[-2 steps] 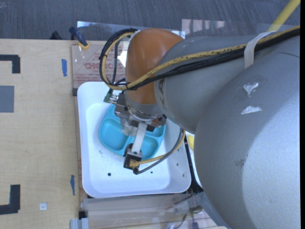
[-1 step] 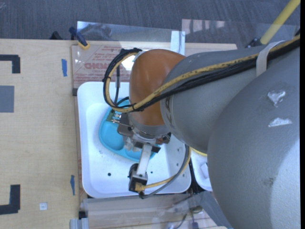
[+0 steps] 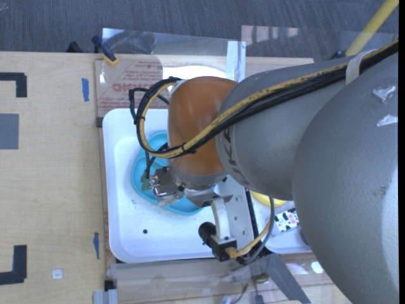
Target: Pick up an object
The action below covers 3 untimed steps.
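We saw the grey arm (image 3: 316, 144) fill most of the right side of the camera view, reaching in over the bench (image 3: 44, 189) with its orange band (image 3: 199, 128) above the wrist hanging over the left white bin (image 3: 123, 233). A yellow cable and black cables (image 3: 149, 109) looped along the arm and down past the band. Below the band sat the metal wrist and the gripper (image 3: 161, 187), lowered into the bin right over a blue object (image 3: 142, 170). That blue object, rounded like a shallow dish or ring, lay on the bin floor near its middle, partly hidden under the wrist. We could not tell how the claw stood, spread or pressed together, since the arm covered it from above. To the right, under the arm, a yellow object (image 3: 266, 199) and a small white item with dark marks (image 3: 288, 219) peeked out. A small dark speck (image 3: 145, 232) lay on the white floor toward the near edge.
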{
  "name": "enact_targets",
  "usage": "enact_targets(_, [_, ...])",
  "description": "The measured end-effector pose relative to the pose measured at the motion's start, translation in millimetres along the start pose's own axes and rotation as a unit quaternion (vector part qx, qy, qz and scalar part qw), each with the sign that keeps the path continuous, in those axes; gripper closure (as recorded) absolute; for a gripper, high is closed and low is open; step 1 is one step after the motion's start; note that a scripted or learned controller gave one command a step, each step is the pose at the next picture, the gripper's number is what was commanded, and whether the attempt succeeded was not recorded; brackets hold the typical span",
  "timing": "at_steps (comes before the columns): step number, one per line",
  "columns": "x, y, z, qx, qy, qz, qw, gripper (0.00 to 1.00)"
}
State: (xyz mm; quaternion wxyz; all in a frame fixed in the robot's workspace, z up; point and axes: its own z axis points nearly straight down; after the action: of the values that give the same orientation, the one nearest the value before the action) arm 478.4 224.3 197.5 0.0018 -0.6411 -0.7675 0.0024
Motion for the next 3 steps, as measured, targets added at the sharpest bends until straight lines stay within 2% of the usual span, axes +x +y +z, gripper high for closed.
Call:
enact_targets(1, [-10.6, 21.7, -24.8, -0.004, 0.001, 0.166, 0.9861, 1.00])
enact_targets(2, [1.2, 0.0, 11.9, 0.000, 0.000, 0.105, 0.9945, 1.00])
enact_targets(3, [-8.7, 49.7, -17.8, -0.003, 0.001, 0.338, 0.9411, 1.00])
